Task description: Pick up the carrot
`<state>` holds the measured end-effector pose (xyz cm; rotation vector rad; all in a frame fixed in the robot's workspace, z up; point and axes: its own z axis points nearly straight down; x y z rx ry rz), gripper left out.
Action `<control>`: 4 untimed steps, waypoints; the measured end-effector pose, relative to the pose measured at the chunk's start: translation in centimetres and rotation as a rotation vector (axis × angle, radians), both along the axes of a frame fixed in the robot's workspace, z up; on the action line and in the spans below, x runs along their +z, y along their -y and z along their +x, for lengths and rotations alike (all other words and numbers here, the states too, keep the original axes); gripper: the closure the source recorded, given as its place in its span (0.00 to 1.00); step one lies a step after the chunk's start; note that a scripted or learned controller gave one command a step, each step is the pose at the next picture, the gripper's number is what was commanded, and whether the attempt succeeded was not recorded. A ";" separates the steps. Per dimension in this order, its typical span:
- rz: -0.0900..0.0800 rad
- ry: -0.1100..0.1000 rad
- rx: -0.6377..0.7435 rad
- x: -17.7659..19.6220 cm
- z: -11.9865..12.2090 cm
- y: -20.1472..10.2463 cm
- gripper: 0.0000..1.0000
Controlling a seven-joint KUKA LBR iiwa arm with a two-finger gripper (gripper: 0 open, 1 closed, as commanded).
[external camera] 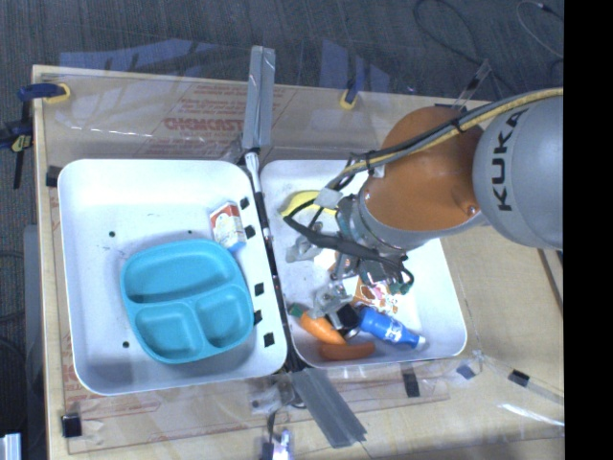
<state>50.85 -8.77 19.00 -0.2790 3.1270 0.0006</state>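
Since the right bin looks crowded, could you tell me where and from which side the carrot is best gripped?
Grip the carrot across its thick orange middle, coming from above. It lies flat near the right bin's front wall, with a blue bottle close beside it, so side approaches look cramped. The gripper hangs just above it.

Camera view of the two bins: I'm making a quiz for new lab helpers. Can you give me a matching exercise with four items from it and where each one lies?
Items:
1. carrot
2. blue divided tray
3. blue bottle
4. small red and white carton

Places:
A. left bin, lower middle of its floor
B. right bin, near front edge, left of the blue bottle
C. left bin, against its right wall, above the tray
D. right bin, near front edge, just below the gripper

Pairs: 1-B, 2-A, 3-D, 4-C
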 end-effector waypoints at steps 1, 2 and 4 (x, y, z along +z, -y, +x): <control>0.002 -0.004 0.107 -10.2 -1.4 3.9 0.00; 0.001 -0.002 0.187 -10.1 6.1 9.6 0.00; 0.000 -0.001 0.089 -0.7 1.9 12.3 1.00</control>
